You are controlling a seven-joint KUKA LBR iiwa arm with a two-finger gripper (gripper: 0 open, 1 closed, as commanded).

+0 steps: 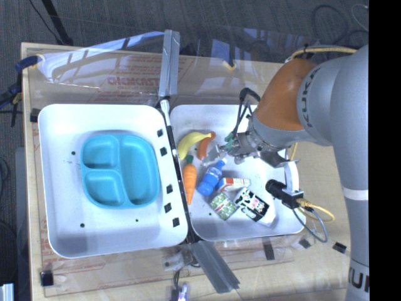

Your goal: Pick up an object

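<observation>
Left bin (56, 168) carries just a blue divided tray (120, 170); nothing of the pile has landed there. Right bin (207, 227) has all the clutter: banana (190, 142), carrot (189, 179), blue bottle (210, 177), green packet (222, 204), small white tube (235, 182), black-and-white carton (254, 205). Gripper (227, 147) sits low over the pile's upper part, just beside the banana and bottle; can't tell whether the fingers are spread or pinching; nothing visibly lifted. My read: pick not done yet; grasp and lift both remain.
</observation>
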